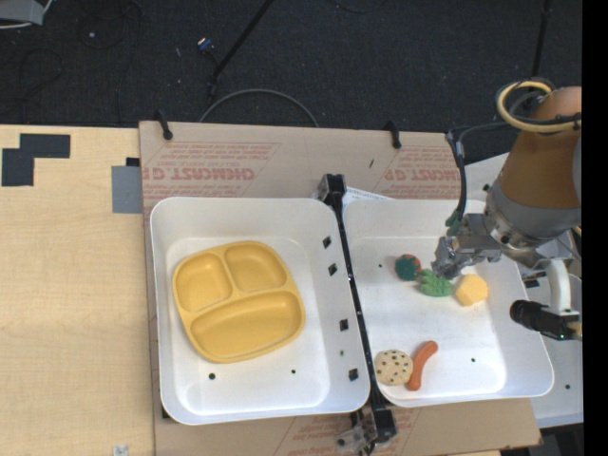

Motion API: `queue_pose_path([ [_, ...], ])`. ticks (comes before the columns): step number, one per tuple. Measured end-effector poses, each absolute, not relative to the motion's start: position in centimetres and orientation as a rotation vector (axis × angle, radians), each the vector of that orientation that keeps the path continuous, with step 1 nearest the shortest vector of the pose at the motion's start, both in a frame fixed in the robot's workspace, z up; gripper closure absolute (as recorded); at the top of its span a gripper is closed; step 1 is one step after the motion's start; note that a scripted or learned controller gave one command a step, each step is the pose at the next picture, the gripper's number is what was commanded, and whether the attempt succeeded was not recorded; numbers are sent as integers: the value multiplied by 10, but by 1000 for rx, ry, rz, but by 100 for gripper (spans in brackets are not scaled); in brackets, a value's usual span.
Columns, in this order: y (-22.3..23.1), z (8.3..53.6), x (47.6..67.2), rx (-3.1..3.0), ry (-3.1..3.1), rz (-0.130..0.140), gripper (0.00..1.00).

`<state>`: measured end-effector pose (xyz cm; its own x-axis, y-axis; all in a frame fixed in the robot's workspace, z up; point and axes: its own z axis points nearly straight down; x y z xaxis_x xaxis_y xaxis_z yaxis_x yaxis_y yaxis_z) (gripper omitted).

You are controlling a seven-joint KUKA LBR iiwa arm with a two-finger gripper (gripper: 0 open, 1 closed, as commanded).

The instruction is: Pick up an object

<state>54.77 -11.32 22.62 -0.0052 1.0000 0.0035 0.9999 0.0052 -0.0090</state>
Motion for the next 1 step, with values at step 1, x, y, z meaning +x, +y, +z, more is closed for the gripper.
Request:
queue_pose_path([
  [1, -52, 227, 545, -2209, -2222, 6, 100],
])
